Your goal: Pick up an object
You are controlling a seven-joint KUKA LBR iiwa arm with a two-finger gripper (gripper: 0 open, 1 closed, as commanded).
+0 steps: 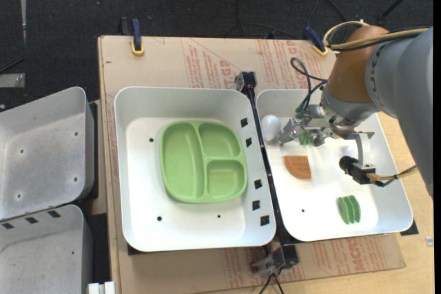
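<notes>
The gripper (298,133) (grip state unclear) hovers near the right bin's (386,220) far-left corner, just beside a brown piece (298,166).

Red print is seen on the brown cardboard sheet (207,62) beneath the two bins, mirrored or upside down, so no word can be made out. No other text, label or number can be read.

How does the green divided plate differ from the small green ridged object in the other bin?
The divided plate is far larger than the ridged object. The plate is pale lime green; the ridged object is a darker green. The plate lies in the left bin, the ridged object in the right bin. Both are green and lie apart from the gripper.
</notes>
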